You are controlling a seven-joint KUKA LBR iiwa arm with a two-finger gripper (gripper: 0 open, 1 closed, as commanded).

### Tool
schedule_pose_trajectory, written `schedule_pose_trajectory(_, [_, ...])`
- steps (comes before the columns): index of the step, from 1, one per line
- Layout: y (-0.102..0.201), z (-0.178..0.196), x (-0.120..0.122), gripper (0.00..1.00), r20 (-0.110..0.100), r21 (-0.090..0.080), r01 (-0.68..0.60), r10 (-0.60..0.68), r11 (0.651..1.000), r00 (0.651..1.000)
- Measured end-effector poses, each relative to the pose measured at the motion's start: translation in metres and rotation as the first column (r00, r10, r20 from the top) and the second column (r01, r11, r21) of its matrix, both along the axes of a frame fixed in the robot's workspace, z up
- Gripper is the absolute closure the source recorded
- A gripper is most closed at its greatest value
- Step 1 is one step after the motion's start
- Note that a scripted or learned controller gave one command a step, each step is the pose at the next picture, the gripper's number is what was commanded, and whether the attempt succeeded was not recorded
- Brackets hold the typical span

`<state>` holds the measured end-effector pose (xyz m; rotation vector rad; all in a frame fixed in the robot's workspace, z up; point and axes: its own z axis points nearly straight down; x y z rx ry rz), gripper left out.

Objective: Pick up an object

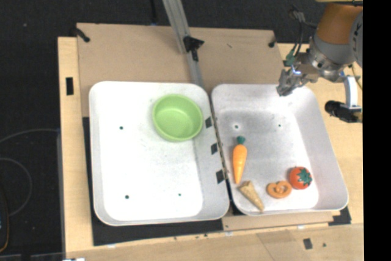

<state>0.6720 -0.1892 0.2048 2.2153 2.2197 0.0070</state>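
Nearest the lens, the cone-shaped piece [251, 195] lies at the front edge of the right bin [305, 122], beside the carrot [239, 159], orange slice [279, 189] and tomato [300, 177]. My jaws [287, 87] hover above that bin's far rim; whether they stand apart I cannot tell. Carrot's long axis runs near-to-far, down-left of me.

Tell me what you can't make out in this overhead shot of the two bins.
- Gripper: finger state, too small and dark over the right bin's far rim.
- Arm: upper part cut off by the right edge.
- Small orange piece beside the tomato: too small to identify.
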Motion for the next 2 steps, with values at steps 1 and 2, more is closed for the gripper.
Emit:
schedule_pose_trajectory(1, [-0.001,0.039,0.000,1.00,-0.005,0.000,-0.005,0.005,1.000,1.000])
schedule_pose_trajectory(2, [0.049,0.036,-0.003,1.00,-0.007,0.000,-0.004,0.004,1.000,1.000])
